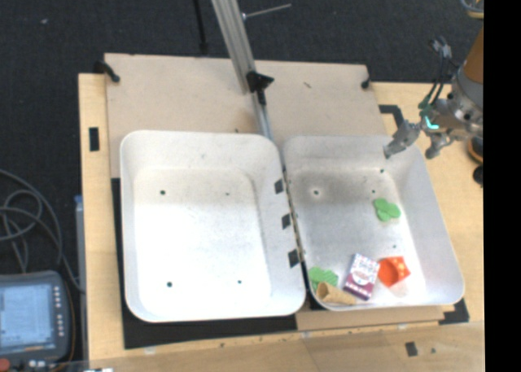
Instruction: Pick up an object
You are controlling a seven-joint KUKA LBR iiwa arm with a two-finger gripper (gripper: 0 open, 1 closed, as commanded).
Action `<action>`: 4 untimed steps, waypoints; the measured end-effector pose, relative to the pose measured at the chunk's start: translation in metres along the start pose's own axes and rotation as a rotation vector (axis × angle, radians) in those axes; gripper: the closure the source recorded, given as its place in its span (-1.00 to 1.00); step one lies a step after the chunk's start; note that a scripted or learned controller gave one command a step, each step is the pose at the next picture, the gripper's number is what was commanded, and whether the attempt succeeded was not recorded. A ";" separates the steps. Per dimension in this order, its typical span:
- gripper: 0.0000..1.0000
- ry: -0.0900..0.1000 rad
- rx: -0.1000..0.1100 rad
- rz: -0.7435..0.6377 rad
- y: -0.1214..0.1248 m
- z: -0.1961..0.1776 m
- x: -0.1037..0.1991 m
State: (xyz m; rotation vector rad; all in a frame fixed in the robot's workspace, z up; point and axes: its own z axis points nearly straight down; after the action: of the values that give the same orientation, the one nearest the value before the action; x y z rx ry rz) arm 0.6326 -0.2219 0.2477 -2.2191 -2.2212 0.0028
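Observation:
My gripper (pixel 418 142) hangs at the far right rim of the right bin (pixel 342 187), its two grey fingers spread open with nothing between them. Well below it, a green flat piece (pixel 387 210) lies in the right bin. Along that bin's near edge lie an orange-red block (pixel 393 270), a purple-and-white small box (pixel 361 275), a tan cone-shaped piece (pixel 334 291) and a green lump (pixel 322 277). All of these objects lie apart from the gripper.
The left bin (pixel 203 224) sits beside the right one, with black clips on the shared edge. A slanted metal pole (pixel 236 32) rises behind the bins. A screen device (pixel 28 313) and cables lie at the lower left, off the bench.

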 end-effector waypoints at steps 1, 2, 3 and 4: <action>-1.00 -0.004 -0.004 -0.003 0.001 -0.003 0.000; -1.00 -0.001 0.002 0.002 -0.007 0.057 -0.004; -1.00 -0.001 0.001 -0.001 -0.004 0.119 -0.002; -1.00 -0.003 -0.001 0.001 -0.004 0.148 -0.003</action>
State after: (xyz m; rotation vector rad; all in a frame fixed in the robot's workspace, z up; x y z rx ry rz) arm 0.6278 -0.2248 0.0997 -2.2220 -2.2216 0.0050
